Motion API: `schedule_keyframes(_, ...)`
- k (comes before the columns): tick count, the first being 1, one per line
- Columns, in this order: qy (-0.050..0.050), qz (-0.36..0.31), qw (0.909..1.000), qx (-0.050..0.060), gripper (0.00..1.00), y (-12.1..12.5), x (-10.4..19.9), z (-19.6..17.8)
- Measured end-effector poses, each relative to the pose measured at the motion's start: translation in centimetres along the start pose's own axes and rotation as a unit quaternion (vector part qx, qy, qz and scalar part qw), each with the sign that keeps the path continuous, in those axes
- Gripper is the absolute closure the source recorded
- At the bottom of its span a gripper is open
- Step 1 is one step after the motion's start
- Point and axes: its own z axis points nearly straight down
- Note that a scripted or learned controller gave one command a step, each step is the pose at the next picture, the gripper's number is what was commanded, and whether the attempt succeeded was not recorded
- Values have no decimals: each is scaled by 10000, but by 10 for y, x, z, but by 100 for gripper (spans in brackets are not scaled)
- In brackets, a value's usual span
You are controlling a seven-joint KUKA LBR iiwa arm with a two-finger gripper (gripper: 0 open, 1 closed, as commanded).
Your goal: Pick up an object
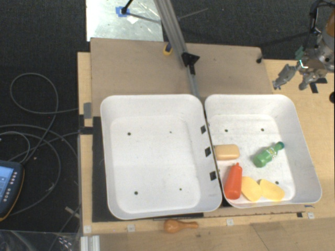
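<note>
Red bottle (233,181) and green bottle (268,154) lie in the right bin (298,135), near and left of the end effector (298,76), whose opening state cannot be determined.

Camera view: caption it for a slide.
Gripper hovers beyond right white bin holding red bottle, green bottle.

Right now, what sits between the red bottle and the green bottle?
In the camera view, two yellow pieces lie low between the red bottle and green bottle; otherwise bare bin floor.
</note>
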Motion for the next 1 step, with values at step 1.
schedule_keyframes(1, -11, -13, 10000, -20, 0, 1, 0, -3)
